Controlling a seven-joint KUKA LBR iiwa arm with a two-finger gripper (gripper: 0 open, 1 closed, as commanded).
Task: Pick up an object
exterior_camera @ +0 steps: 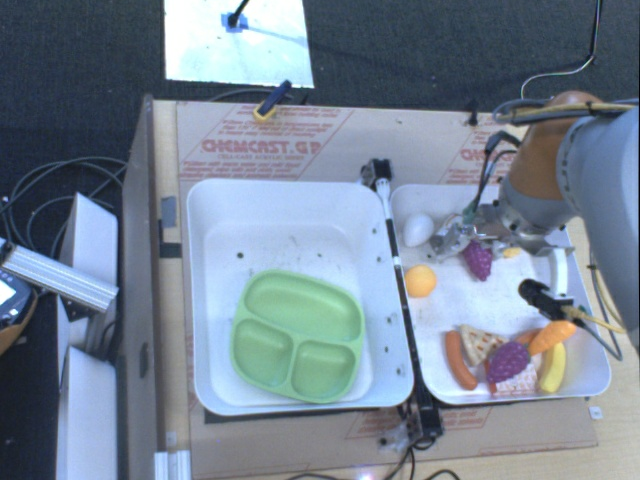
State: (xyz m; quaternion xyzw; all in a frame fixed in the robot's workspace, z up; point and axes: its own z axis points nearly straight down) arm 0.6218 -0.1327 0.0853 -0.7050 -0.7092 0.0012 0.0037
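- The hand (455, 236) hangs low in the right bin (600, 378); I cannot tell its opening.
- The purple grapes (478, 259) lie just beside it, toward the near rim, the white egg (418, 229) just left.

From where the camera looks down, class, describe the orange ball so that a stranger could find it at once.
Start at the right bin, the one holding the toy food. Follow its left wall, beside the divider between the bins, about halfway down: the orange ball lies there alone, just below the white egg. It is the one round, plain orange piece; the other orange items are long.
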